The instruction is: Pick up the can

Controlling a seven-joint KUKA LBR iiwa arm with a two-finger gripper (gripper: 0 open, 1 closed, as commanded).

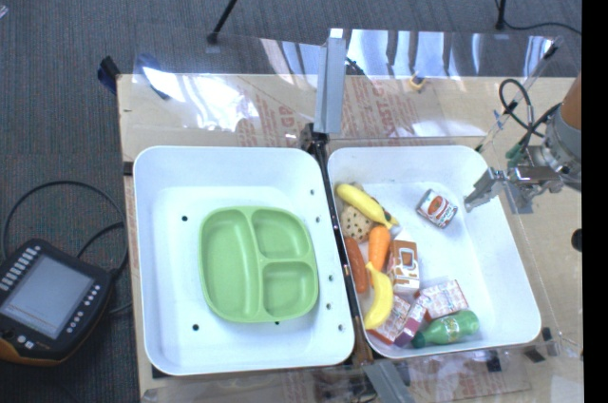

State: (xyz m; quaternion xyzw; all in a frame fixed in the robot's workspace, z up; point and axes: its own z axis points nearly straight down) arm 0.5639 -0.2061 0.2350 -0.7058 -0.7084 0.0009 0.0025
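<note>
The can (437, 208) is small, red and white, and lies on its side in the upper middle of the right bin (494, 268). My gripper (498, 194) hangs at the bin's upper right edge, just to the right of the can and apart from it. Its fingers are open with nothing between them; the left fingertip (474, 197) points down towards the can. The arm reaches in from the right.
Along the right bin's left side lie a banana (364, 201), a cookie (356, 222), a carrot (379, 247), a second banana (380, 297), a juice box (405, 266), small cartons (442, 298) and a green bottle (448, 328). The left bin (171, 201) holds a green divided plate (258, 263).
</note>
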